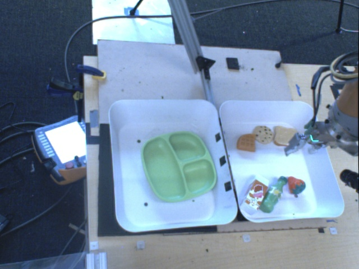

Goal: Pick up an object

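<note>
The right bin [322, 175] holds small toy foods. An orange cracker [245, 143], a round cookie [262, 134] and a tan bread slice [284, 135] lie in a row near its back. A small red and white packet [255, 194], a green bottle [272, 195] and a red strawberry [295, 186] lie near its front. My gripper [297, 144] hangs at the bin's right side, just right of the bread slice, with nothing seen between its fingers.
The left bin [126, 150] holds a green divided plate [179, 166]. A metal pole [188, 27] slants across the board behind the bins. A handheld pendant [60, 150] and cables lie on the floor at left.
</note>
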Motion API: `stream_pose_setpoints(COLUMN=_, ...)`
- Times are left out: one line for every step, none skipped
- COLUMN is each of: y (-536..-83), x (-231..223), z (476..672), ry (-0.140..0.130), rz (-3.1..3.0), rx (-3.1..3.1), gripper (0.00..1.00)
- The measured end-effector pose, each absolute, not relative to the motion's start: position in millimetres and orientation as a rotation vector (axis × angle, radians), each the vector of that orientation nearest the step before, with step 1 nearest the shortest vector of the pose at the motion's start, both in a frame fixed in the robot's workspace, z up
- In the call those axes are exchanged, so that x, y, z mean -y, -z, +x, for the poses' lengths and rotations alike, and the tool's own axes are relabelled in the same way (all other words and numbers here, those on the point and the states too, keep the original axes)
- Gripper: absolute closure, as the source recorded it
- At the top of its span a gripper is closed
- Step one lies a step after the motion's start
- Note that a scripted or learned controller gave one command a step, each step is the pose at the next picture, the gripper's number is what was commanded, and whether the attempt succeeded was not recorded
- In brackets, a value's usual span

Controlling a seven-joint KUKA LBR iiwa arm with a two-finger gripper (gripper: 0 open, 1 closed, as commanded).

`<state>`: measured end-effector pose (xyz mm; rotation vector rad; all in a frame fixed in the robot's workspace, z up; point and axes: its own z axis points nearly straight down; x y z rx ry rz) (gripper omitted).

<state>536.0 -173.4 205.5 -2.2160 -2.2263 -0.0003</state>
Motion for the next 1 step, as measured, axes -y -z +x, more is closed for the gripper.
stream_pose_setpoints(y=-206.2, x=173.5, z=536.4, ry=0.002, rz=-2.217, rx=2.228, gripper=0.00)
